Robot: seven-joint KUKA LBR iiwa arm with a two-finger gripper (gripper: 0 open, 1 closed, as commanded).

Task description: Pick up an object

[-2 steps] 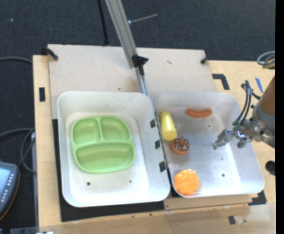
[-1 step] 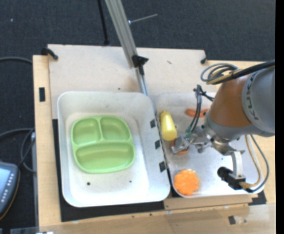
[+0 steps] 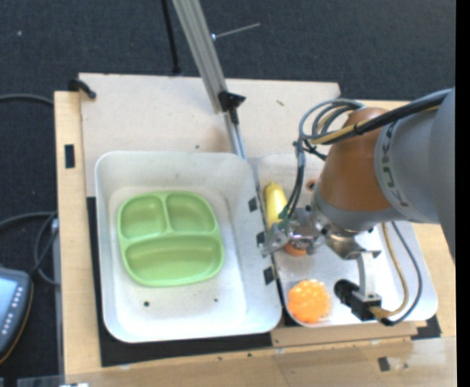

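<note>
The yellow banana-shaped object (image 3: 274,202) lies in the right white bin (image 3: 425,297) near its left wall, its long axis running up and down the view. The jaws (image 3: 287,240) hover just below it; whether they are open cannot be told. An orange round object (image 3: 309,300) rests nearer the bin's front; a green divided plastic tray (image 3: 170,238) sits in the left white bin (image 3: 110,176).

Divided plate (image 3: 170,239): in the left bin (image 3: 114,297), centre-left. Right bin (image 3: 425,303): touching the left bin's right side. Banana (image 3: 274,201): right bin, beside the shared wall. Round fruit (image 3: 309,301): right bin, nearer the front than the banana. Arm (image 3: 380,172): above the right bin.
</note>
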